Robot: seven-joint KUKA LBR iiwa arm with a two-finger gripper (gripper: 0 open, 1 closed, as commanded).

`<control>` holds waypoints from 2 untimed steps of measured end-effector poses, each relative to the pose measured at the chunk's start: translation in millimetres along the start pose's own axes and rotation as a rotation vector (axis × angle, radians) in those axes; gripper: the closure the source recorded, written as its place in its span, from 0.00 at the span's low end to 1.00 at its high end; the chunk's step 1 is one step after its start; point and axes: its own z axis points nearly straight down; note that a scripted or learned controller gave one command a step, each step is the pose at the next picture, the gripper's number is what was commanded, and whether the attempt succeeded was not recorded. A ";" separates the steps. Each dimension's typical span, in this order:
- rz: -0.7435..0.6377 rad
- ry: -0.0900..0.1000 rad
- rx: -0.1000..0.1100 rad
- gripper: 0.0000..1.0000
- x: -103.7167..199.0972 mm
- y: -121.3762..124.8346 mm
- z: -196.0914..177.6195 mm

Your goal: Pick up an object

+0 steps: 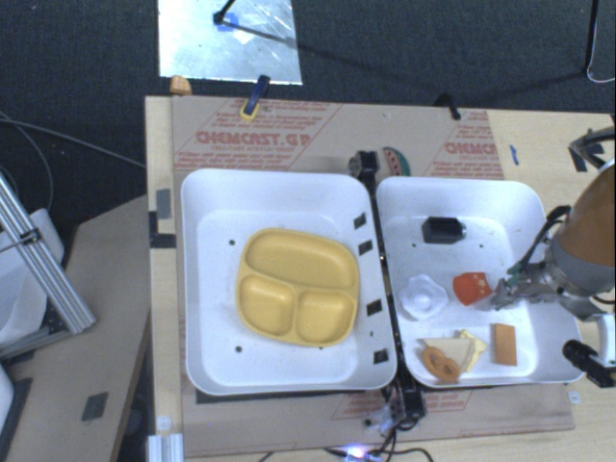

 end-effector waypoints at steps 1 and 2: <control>0.001 0.002 0.006 1.00 -4.9 -16.4 11.2; 0.001 0.002 0.005 1.00 -4.6 -21.7 11.1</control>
